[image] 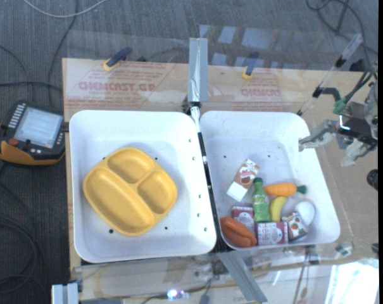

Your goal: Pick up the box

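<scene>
My gripper (354,135), grip state unclear, hangs beside the right bin (276,124); bottle (260,201), carrot (281,189) and banana (277,207) crowd the box (271,232)

Place: a robotics lab, no question.
Floor: grey carpet (39,49) strewn with loose cables (64,5).
Bench: plywood board (134,87) bearing two white bins (77,132), clamps (117,57) at the back edge.
Controller: teach pendant (30,142) lying left of the bench.
</scene>
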Motion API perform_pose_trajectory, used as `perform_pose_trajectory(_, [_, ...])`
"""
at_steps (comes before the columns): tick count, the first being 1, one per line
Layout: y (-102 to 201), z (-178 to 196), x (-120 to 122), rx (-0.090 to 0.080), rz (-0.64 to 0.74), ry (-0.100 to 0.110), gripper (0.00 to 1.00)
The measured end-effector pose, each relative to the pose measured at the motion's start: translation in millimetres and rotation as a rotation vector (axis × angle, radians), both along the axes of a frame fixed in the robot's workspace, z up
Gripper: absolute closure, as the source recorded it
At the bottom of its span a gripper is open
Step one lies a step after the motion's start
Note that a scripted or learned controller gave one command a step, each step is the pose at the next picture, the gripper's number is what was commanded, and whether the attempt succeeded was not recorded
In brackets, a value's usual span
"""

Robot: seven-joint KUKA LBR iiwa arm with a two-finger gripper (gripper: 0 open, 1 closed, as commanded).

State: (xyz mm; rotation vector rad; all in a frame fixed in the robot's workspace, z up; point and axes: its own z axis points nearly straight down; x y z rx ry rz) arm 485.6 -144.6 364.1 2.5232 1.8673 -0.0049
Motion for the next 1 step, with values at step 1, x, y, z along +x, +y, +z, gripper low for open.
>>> perform_pose_trajectory(1, [58.9,-116.3,17.1,0.004,-0.041,0.004,0.00])
